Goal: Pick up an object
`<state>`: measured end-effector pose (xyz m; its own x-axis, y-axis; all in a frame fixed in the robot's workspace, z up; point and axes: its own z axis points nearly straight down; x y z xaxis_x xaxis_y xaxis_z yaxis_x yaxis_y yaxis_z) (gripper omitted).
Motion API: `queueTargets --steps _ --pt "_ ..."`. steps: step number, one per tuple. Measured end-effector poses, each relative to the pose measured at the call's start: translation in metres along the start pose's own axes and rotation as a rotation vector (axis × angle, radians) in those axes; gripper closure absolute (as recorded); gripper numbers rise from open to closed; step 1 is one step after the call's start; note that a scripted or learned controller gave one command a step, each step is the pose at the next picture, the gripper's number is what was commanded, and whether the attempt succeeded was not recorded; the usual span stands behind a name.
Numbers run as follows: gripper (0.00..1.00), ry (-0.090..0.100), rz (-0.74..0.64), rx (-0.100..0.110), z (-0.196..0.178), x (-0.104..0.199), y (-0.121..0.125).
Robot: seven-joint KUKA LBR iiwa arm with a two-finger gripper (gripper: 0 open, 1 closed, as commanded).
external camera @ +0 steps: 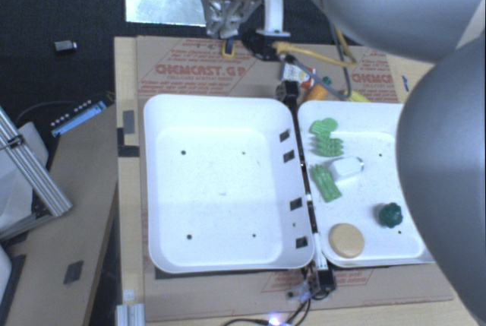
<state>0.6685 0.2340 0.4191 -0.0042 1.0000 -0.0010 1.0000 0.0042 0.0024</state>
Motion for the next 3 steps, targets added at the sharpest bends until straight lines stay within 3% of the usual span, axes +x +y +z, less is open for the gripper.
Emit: queueTargets --steps 3 --pt "1.0 -0.001 0.002 0.0 0.017 0.0 0.0"
